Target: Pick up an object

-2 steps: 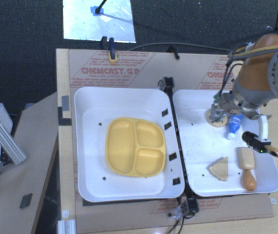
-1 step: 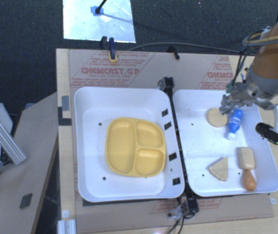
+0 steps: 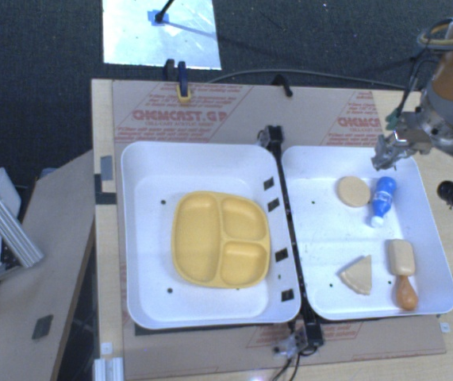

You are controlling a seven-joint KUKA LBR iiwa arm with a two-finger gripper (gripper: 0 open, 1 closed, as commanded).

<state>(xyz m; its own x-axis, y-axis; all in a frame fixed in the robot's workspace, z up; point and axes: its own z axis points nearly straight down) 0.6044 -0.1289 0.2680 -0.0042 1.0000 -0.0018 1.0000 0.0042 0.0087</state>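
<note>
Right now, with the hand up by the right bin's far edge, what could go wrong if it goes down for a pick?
1. The hand sits near the blue bottle, which touches the round cracker; a grab may nudge both.
2. It hangs close to the right bin's rim and could clip it.
3. The bottle lies on its side and may roll away.

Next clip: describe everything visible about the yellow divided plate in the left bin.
The yellow divided plastic plate is a rounded square with three compartments: one long one on its left, two smaller ones on its right. It looks matte, lies flat and right side up near the middle of the left white bin, turned slightly askew. Only the bin floor touches it.
</note>
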